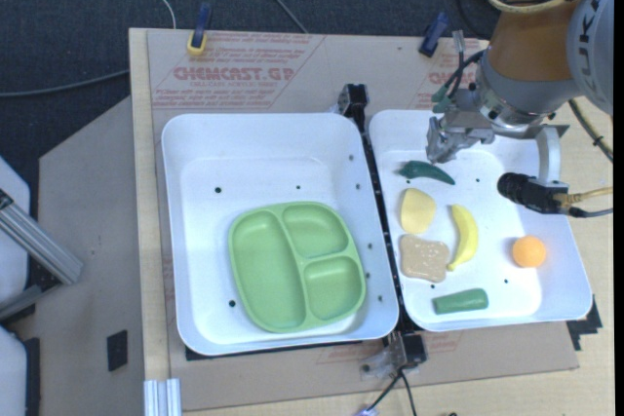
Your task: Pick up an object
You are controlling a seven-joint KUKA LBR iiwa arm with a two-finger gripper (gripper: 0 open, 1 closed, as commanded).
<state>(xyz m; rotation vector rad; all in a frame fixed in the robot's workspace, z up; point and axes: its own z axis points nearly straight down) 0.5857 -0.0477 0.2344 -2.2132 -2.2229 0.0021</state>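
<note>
Right bin (570,292): crowded at its left half, where a green pepper (427,172), yellow slice (417,209), banana (463,235), toast piece (423,258) and green block (460,301) sit close together. An orange (528,251) stands apart, bare floor around it. Left bin (185,209): a green divided plate (296,264) takes the near middle; the far strip lies open.

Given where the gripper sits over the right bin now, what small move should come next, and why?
Probably a short descent toward the dark green pepper. The gripper hangs just above and slightly right of it at the back of the right bin, and nothing shows held. The yellow piece lies close in front, so a small leftward correction first seems wise.
</note>
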